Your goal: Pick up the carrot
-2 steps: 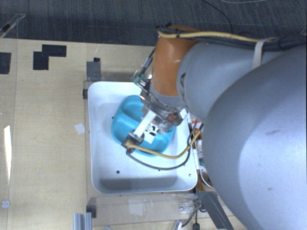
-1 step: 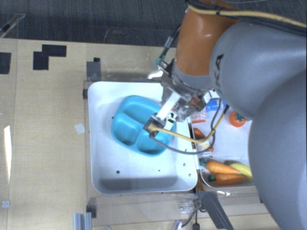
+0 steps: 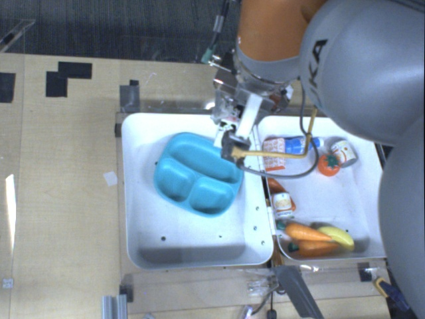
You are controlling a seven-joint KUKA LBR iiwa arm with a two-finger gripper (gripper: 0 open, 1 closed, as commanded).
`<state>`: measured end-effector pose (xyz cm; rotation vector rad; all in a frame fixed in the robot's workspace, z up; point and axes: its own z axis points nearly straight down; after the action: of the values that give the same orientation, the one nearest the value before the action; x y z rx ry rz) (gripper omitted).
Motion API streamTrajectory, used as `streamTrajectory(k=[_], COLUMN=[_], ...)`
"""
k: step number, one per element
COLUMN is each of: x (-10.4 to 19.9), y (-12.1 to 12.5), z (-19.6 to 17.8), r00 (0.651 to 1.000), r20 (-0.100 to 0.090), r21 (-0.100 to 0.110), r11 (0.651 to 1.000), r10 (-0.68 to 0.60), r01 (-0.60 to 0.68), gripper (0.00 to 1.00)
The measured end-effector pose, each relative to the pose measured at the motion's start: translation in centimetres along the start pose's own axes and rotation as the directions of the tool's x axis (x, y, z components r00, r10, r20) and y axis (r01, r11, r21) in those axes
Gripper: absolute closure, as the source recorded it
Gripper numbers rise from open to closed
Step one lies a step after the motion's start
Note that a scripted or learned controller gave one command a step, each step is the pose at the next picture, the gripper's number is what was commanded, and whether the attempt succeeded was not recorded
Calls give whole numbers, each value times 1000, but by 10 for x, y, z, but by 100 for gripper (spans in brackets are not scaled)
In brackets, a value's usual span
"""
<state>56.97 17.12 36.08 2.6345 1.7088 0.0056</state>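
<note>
The carrot [image 3: 307, 231] is orange and lies along the front edge of the right bin [image 3: 362, 198], with a second orange piece [image 3: 315, 248] just in front of it and a yellow banana [image 3: 336, 236] against its right end. My gripper [image 3: 226, 116] hangs over the back right corner of the left bin [image 3: 143, 198], above the rim of a blue divided tray [image 3: 196, 173]. It is well apart from the carrot, up and to the left of it.
The right bin also holds a lying plastic bottle [image 3: 285, 145], a small can [image 3: 342, 151], a red-orange toy [image 3: 327, 166] and a small jar [image 3: 283, 205]. The arm's big grey body covers the right side of the view.
</note>
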Motion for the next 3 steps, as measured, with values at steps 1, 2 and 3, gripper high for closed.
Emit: streamTrajectory(k=[1,2,3], x=[-132,-113,-128], y=[60,113,76], z=[-30,-17,-13], r00=[991,886,865], r20=[0,2,1], r21=[-3,-2,0], r11=[991,886,865], r10=[-131,-463,-501], r01=[131,463,501], gripper=[100,100,100])
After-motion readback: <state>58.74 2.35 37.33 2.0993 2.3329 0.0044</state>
